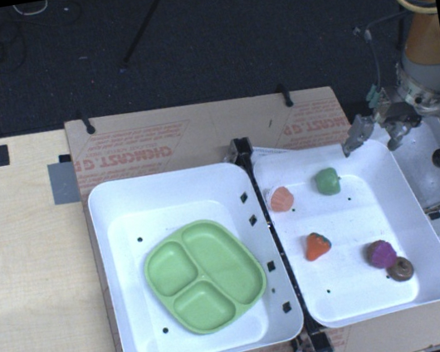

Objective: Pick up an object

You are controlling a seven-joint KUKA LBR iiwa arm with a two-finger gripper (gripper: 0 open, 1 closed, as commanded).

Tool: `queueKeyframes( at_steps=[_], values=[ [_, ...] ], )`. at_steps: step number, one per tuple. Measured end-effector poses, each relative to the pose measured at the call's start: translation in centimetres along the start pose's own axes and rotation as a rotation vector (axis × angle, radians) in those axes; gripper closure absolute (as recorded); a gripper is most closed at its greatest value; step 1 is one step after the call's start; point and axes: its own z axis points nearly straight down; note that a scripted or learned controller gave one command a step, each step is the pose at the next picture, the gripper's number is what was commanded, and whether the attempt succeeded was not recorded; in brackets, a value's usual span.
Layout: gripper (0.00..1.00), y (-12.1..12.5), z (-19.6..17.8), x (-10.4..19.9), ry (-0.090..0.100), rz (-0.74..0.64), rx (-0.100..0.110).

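The right bin [411, 205] holds several small things: a pink piece [281, 199], a green one [327, 181], an orange-red strawberry-like piece [317, 246], a purple piece [380, 253] and a brown ring [402, 269] touching it. My gripper [376, 133] hangs above the far right corner of that bin, well above the objects. Its two fingers stand spread apart, open, with nothing between them.
The left bin [120, 231] carries a green divided plate [204, 276]. A black divider [266, 238] runs between the bins. Cardboard [196, 137] lies under both bins, and a wooden benchtop [28, 281] spreads to the left.
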Motion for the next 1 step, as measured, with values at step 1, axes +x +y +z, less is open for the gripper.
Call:
queueKeyframes(
  at_steps=[1],
  values=[
    [0.00,0.20,-0.88,0.03,-0.002,-0.002,-0.013]
  ],
)
